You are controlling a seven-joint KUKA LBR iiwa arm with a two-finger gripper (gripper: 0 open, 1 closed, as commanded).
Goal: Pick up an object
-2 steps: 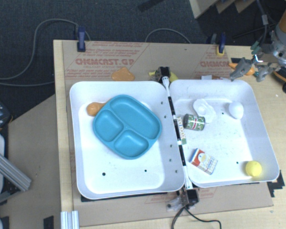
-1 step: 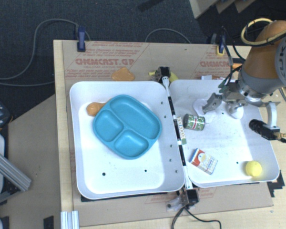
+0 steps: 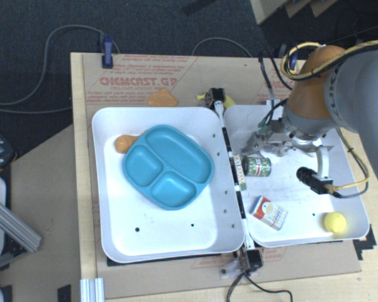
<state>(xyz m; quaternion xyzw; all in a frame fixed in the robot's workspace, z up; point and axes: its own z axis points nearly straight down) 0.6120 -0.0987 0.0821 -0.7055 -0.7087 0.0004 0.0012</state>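
My gripper (image 3: 262,146) hangs low over the back left part of the right bin (image 3: 346,194), on the grey arm with its orange band (image 3: 315,80). Just below and in front of the gripper a green can (image 3: 258,166) lies on its side near the wall between the bins; I cannot tell whether they touch. A small red and white carton (image 3: 269,212) lies nearer the front. A yellow ball (image 3: 334,222) rests in the front right corner. Nothing shows held in the gripper.
The left bin (image 3: 113,225) holds a blue divided plate (image 3: 168,166) and an orange ball (image 3: 123,143) at its left rim. An orange piece (image 3: 162,98) lies on the bench behind it. Cables (image 3: 346,184) trail from the wrist over the right bin.
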